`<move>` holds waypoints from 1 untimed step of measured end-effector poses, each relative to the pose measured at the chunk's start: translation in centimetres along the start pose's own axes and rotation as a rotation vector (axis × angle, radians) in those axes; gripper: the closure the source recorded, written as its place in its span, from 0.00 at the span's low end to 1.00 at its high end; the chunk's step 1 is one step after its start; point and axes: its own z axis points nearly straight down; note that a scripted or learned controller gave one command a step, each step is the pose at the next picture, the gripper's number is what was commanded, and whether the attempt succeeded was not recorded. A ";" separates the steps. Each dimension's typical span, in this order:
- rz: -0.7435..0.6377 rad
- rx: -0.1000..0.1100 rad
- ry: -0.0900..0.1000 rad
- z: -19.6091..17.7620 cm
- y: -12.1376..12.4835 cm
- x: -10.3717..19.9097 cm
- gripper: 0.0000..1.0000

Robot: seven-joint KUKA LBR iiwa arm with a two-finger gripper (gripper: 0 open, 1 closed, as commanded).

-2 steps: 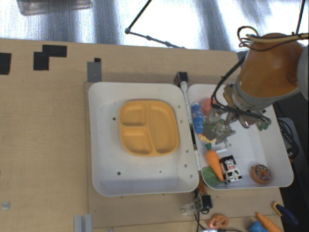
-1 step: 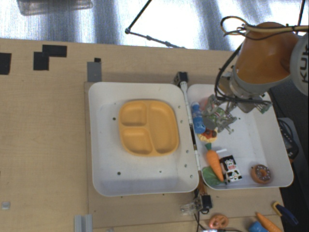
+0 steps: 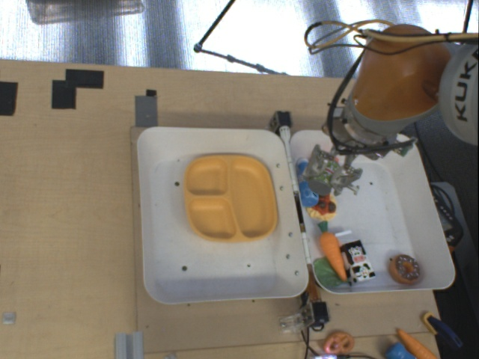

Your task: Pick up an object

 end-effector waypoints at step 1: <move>-0.046 0.002 0.000 -6.4 6.8 1.0 1.00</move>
